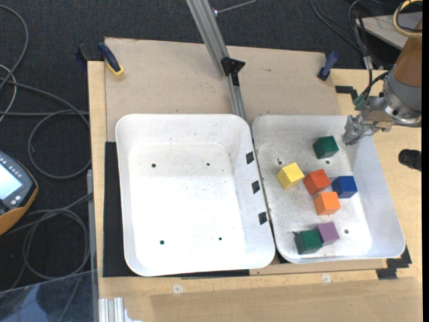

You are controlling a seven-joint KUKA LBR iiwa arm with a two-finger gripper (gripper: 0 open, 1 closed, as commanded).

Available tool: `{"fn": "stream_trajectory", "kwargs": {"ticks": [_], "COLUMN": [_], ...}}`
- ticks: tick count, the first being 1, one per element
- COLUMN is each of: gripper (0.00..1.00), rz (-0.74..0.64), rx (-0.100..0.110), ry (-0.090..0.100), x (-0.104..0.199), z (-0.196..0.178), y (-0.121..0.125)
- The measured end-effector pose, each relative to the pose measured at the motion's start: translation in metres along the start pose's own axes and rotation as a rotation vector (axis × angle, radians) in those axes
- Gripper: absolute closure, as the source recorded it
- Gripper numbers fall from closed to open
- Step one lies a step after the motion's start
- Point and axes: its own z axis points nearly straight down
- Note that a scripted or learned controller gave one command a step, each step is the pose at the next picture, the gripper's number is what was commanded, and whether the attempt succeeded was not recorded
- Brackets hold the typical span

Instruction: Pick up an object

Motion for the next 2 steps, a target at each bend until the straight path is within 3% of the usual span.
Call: {"fn": "stream_trajectory", "kwargs": {"ticks": [2], "gripper": [1.00], "rz": [-0.006], "rx": [0.007], "ry": [0.006], "x": [0.104], "z": [-0.021], "y": [-0.026]}}
